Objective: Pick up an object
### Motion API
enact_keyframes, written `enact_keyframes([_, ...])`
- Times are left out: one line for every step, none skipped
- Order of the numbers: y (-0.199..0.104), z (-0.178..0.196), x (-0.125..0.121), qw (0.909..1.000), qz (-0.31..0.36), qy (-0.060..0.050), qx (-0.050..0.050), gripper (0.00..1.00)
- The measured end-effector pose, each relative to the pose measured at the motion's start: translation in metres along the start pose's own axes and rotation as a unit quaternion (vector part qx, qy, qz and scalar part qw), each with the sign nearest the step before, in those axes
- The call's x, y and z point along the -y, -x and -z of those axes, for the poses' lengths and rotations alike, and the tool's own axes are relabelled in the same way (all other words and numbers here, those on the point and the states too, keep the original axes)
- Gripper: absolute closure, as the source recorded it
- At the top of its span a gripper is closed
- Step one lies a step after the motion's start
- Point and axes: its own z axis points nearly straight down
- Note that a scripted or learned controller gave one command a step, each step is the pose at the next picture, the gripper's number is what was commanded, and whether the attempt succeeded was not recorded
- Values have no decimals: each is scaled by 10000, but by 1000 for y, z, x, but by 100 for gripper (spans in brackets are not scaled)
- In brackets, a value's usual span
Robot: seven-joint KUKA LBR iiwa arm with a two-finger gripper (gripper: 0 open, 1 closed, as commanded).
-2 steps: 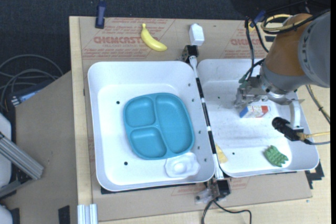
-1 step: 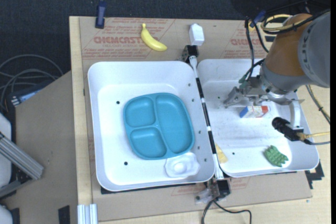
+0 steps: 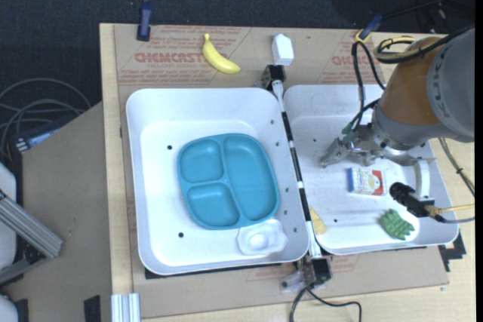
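My gripper (image 3: 345, 152) hangs low over the bare floor of the right bin (image 3: 324, 105), in its left-middle part, with the grey and orange arm (image 3: 423, 98) coming in from the right. Nothing shows between its jaws. A small white, blue and red box (image 3: 366, 181) lies just to the right of and below the gripper, apart from it. A green knobbly object (image 3: 398, 224) rests near the right bin's front right corner. In the left bin (image 3: 147, 162) lies a blue divided plate (image 3: 226, 179), with a small white cup-like piece (image 3: 259, 240) at its front edge.
A yellow banana (image 3: 219, 56), a white block (image 3: 282, 49) and a small blue item (image 3: 144, 20) lie on the bench behind the bins. A divider rail (image 3: 290, 154) runs between the two bins. Cables trail near the arm at the right.
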Motion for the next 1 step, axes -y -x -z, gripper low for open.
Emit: enact_keyframes([-13,0,44,10000,0,3,-1,0])
